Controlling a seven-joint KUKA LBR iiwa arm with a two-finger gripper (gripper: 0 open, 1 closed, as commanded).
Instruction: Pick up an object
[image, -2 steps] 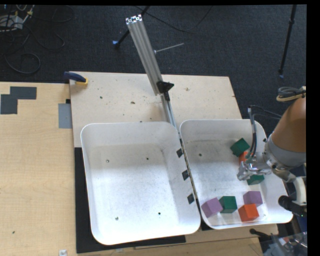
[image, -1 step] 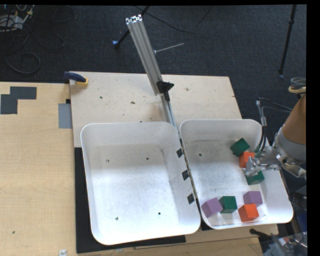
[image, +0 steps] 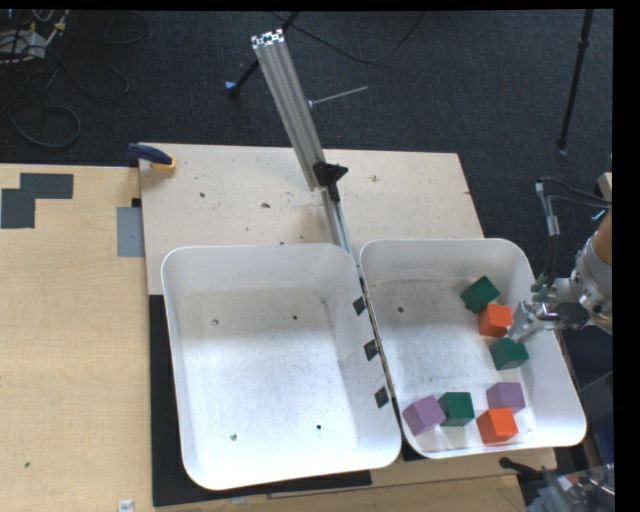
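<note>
White bins, gripper at right bin's edge

Coloured blocks are seen in the right bin (image: 440, 262) only. The gripper (image: 528, 318) is positioned at that bin's right rim, just beside an orange cube (image: 494, 320) and above a green cube (image: 508, 353). Finger state cannot be told; nothing is seen between them. Another green cube (image: 480, 293) lies further back. Near the front, a purple cube (image: 424, 413), green cube (image: 457, 408), purple cube (image: 505, 396) and orange cube (image: 497, 425) are clustered. The left bin (image: 200, 270) is alongside.

Bright, even overhead light washes the white bins (image: 262, 262) nearly featureless; shadows are soft, and detail is slightly blurred.
</note>
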